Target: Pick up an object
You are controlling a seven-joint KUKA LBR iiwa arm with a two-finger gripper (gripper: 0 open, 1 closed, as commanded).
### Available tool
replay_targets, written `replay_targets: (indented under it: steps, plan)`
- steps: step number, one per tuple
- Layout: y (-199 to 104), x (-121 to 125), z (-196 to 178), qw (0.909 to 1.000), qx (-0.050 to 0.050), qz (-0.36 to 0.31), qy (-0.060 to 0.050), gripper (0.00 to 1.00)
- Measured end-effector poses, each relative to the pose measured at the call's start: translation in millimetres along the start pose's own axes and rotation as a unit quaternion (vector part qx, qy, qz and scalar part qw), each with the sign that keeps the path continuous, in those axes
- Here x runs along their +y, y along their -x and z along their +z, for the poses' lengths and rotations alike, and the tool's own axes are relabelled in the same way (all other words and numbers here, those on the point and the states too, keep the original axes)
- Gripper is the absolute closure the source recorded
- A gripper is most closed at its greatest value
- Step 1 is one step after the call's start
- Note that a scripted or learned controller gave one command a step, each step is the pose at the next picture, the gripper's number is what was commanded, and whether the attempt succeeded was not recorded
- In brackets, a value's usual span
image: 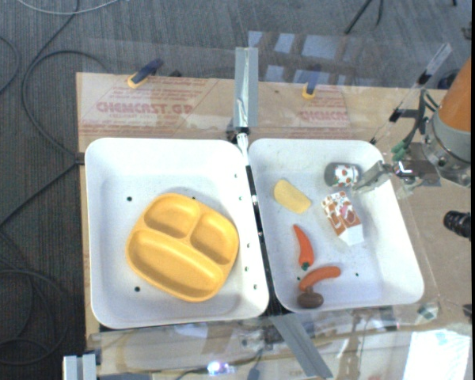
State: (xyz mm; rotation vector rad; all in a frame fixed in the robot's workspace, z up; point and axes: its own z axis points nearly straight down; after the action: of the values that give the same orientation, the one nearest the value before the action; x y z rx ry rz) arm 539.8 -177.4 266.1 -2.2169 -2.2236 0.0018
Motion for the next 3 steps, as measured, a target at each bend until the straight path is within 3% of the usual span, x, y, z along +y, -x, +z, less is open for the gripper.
replay_targets:
  steps: [1,2,3]
  plan:
    - [-11.3,-15.7,154.7,0.9993,0.001,-0.038,-0.001,0.00]
    - [-28.8,42.5,175.5,0.9995,-0.002,-0.032,0.006,0.00]
    - [-11.8,90.5,176.3,0.9970,0.001,0.077,-0.003,0.00]
